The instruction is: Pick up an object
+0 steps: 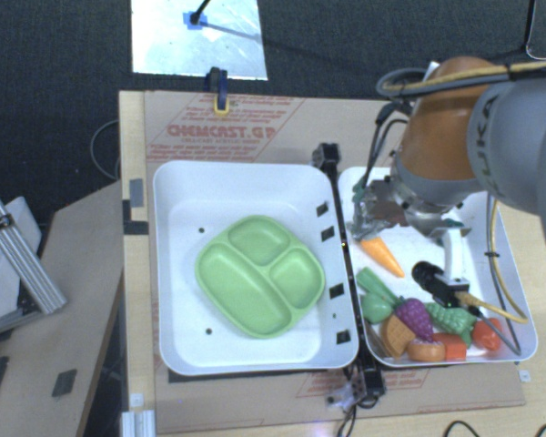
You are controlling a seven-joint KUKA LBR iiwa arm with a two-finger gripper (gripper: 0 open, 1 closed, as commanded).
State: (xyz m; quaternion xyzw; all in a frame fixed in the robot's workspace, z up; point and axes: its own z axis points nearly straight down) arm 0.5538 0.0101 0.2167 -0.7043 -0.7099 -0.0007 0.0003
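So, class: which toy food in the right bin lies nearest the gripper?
The orange carrot, alone just below the gripper; the other foods cluster lower in the bin.

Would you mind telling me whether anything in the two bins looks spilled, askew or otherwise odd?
Nothing stands out. The green divided plate lies flat in the left bin, somewhat turned. The toy foods, among them an orange carrot, lie heaped inside the right bin, none over its rim.

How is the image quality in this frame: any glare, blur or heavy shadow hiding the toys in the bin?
Camera view: lighting is even and soft, with faint shadows under the green plate; the silvery sheet at the top glares; the arm looks slightly soft and covers part of the right bin; the orange carrot and toy pile read clearly.
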